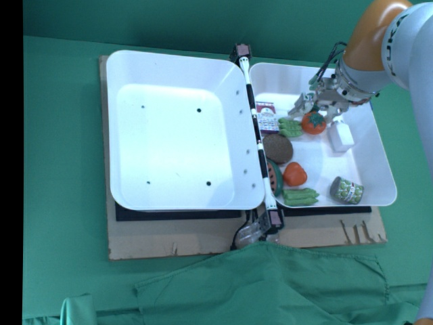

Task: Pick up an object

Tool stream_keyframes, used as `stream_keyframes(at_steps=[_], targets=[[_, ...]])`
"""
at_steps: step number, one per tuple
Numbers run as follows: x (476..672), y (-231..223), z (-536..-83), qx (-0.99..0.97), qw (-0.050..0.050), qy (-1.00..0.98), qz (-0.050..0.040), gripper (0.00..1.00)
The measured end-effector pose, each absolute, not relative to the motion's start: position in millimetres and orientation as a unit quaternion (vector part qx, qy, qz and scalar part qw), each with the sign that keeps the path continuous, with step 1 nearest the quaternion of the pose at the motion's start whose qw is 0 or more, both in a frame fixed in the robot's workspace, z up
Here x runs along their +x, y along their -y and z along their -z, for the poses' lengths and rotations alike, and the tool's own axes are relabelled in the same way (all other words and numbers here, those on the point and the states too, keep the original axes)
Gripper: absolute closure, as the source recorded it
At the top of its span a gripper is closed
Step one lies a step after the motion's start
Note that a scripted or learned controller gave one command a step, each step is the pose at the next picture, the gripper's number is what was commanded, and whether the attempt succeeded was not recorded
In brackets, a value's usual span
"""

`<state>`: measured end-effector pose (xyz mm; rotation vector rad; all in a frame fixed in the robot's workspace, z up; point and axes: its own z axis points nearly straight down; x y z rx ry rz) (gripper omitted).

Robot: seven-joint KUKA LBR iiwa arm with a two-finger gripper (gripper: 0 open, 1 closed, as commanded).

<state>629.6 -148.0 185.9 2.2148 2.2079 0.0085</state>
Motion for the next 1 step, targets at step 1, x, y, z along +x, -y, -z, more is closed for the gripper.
stream_keyframes(at_steps=[1], targets=[[629.8,142.1,-250.7,0.708,0.006,-0.706,-0.0035,0.0]])
